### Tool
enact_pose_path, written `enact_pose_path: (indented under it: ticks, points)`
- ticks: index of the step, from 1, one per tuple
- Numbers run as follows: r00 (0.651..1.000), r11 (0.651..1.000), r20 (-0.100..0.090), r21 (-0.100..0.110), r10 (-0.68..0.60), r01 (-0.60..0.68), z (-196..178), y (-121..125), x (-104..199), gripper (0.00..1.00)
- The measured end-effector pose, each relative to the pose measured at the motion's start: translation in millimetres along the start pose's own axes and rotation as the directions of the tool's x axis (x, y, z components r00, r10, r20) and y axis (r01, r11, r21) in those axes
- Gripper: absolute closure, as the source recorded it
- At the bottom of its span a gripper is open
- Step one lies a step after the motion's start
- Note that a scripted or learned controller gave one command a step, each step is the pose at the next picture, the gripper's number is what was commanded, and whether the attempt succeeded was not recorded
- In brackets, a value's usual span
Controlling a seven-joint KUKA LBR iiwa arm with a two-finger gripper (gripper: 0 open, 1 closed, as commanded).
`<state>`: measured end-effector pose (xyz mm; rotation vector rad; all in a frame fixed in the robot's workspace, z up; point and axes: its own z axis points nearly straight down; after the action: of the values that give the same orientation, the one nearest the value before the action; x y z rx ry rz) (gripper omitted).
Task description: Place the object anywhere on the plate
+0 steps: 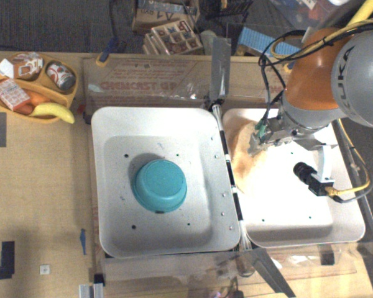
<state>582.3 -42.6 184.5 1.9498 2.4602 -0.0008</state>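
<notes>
Teal plate (160, 185) upside down in the left bin (112, 129), well apart from the arm. Gripper (259, 140) low over the right bin's (298, 225) upper-left corner; fingers blurred, state impossible to tell. Banana (53, 111) on a tray at the surface's far left.

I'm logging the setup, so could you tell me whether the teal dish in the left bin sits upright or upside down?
Upside down, it appears: the teal dish shows a smooth domed top with no hollow or inner rim, resting on the left bin's floor.
</notes>
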Motion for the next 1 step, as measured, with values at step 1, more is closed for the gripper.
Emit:
enact_pose_path:
  ticks: [1]
  points:
    - [1.0,1.0,-0.001,-0.001,0.001,-0.001,-40.3,0.5,-1.3,1.0]
